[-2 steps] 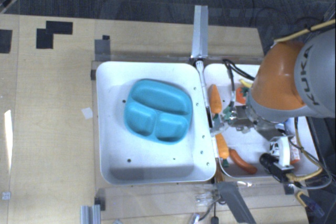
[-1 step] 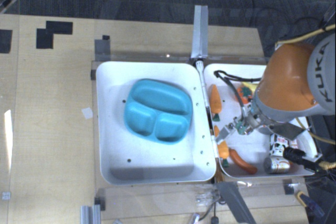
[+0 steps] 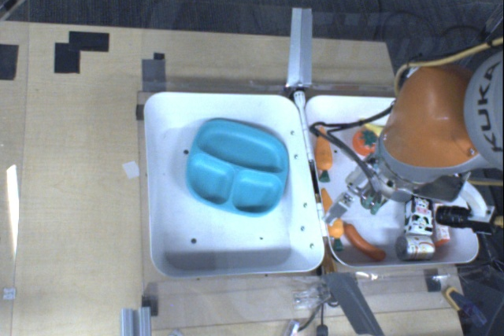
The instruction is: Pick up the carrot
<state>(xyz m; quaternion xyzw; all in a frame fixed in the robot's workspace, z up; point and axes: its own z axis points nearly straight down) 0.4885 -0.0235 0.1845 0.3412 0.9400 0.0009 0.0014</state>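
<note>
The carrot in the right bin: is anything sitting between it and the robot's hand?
Nothing visible does. The hand hangs over the right bin, and the carrot lies just below it in the camera view, near the bin's front edge, with bare white floor between them. A can stands off to the right.

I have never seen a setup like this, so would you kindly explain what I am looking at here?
One camera looks down at a slant on a bench with two shallow white bins. The grey and orange machine reaching in from the right is a robot arm. Its tool hangs over the right bin. That bin holds small items, including an orange carrot near its front edge and a can. The left bin holds a blue divided dish. I cannot see anything held in the tool.
</note>
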